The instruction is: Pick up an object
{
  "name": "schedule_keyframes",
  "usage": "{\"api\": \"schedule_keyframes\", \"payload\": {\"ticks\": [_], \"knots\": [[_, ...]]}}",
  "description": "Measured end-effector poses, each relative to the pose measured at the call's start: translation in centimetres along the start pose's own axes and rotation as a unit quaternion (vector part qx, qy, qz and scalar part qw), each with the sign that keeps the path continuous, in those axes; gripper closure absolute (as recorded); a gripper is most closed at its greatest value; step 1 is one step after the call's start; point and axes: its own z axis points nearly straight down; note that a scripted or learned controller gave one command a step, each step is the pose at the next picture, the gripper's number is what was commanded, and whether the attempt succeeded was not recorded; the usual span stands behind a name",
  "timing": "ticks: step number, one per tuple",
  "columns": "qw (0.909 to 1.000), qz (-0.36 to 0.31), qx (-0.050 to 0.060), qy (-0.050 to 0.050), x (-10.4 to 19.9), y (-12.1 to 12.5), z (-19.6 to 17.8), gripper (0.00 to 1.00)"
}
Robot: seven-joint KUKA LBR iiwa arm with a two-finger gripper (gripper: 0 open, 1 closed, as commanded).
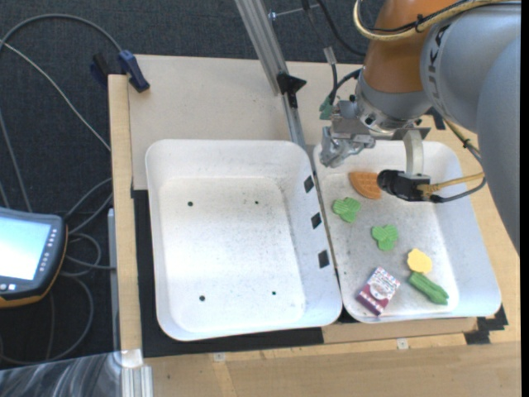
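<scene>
My gripper (334, 154) hangs low over the far left corner of the right bin (471, 246), close to the bin's rim. An orange object (363, 184) lies just to its right and a little nearer. Further down the bin lie a green piece (347, 209), a second green piece (384, 236), a yellow piece (419, 260), a long green piece (428, 288) and a pink and white packet (378, 289). Nothing shows in the gripper's hold.
The left bin (165, 222) sits beside the right one, their rims meeting under black clips (315, 220). A slanted metal pole (263, 48) stands behind the bins. A black cable part (401, 184) hangs next to the orange object.
</scene>
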Motion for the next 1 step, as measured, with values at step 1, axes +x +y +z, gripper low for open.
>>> {"api": "schedule_keyframes", "payload": {"ticks": [1], "knots": [[1.0, 0.0, 0.0, 0.001, 5.84, 0.61, 0.75, 1.0]]}}
